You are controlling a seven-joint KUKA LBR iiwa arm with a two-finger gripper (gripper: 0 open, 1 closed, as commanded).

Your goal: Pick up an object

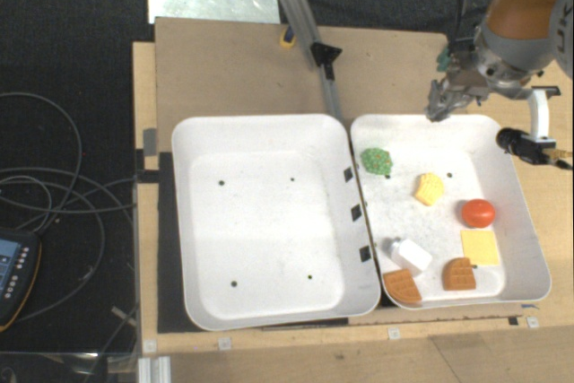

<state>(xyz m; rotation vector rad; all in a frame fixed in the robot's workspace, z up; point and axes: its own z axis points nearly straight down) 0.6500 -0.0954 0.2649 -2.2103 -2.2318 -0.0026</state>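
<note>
Nearest me, in the right white plastic bin [529,269], I see two brown waffle pieces [459,274], a yellow square [481,248], a red tomato [478,213], yellow corn [430,188], green broccoli [377,161]. Beyond, my hand [439,108] hangs over the bin's far rim, carrying nothing; its opening I cannot tell.

I can't read any words, numbers or signs here. The small device [16,269] by the left edge of the bench has a lit screen, but it is too tiny and blurry to read. The white block [412,254] in the right bin [534,269] shows no writing I can make out.
</note>
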